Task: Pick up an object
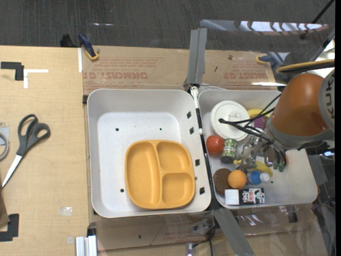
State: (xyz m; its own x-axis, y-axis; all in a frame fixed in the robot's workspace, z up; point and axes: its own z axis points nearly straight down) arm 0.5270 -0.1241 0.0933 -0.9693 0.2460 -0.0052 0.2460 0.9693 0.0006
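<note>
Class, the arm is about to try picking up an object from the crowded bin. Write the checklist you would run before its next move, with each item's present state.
1. Claw above the right white bin: ok.
2. Claw open or shut: cannot tell.
3. Anything held: cannot tell.
4. Round orange ball exposed from above: ok.
5. Space around the ball: not ok; brown disc and blue piece crowd it.
6. Orange divided plastic tray away in the left white bin: ok.
</note>
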